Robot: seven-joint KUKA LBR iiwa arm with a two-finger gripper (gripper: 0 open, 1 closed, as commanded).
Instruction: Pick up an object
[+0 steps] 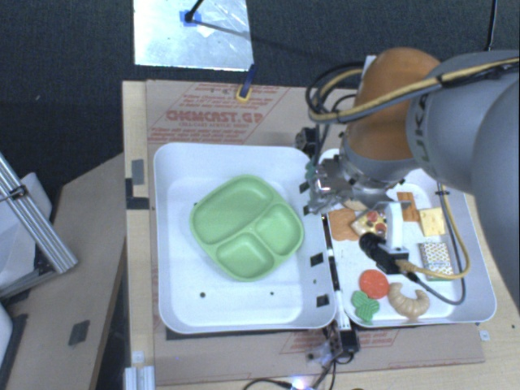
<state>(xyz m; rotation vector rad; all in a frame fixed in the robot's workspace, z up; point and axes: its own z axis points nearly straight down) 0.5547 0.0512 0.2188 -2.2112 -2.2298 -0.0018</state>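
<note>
- Toy food fills my right bin: red tomato, green broccoli, tan croissant, pizza slice, crackers, all loose.
- Left bin holds a green divided plate, lying flat.
- Gripper sits hidden beneath the arm's wrist over the right bin; I cannot tell its state.

Floor: dark blue-grey carpet | surface: pale wood under printed cardboard sheet | far side: shiny foil-like square panel on floor | left edge: slanted metal rails | light: even, soft.
</note>
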